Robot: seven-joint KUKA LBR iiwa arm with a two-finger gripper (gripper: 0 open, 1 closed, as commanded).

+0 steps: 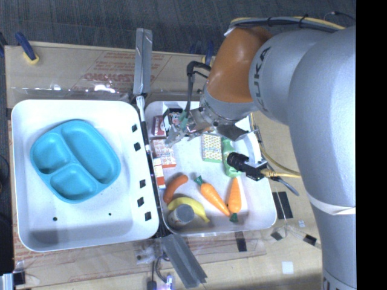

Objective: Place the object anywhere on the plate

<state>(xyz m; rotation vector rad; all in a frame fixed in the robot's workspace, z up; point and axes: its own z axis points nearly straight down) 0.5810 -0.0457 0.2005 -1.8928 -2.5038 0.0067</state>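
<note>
**Low over the right bin, plate bare**

Down at the upper left part of the right white bin (261, 219), the two-finger gripper (176, 127) hangs low over the clutter, its metal tip parts crowded together beneath the wrist; whether it is spread or pressed together cannot be told, and nothing can be made out pinched in it. Just at its 7 o'clock lies a row of small red-and-white printed cartons (159, 153) along the bin's left wall. At its 4 o'clock sits a pale checked packet (211, 147), and beyond that a green object (228, 162) partly covered by a black cylindrical fitting (240, 162) with a cable.

Farther toward 6 o'clock are the toy foods: a short orange-red sausage-shaped piece (175, 186), a long orange carrot with a green top (211, 197), a second orange carrot standing nearly upright in view (234, 196), and a yellow banana (188, 209) at the bin's lower edge.

Above the gripper, at its 1 o'clock, the orange band (233, 65) joins the thick grey arm (314, 101), which fills the right side.

Well apart at 9 o'clock, the blue three-compartment plastic plate (75, 159) rests in the left white bin (30, 234).
</note>
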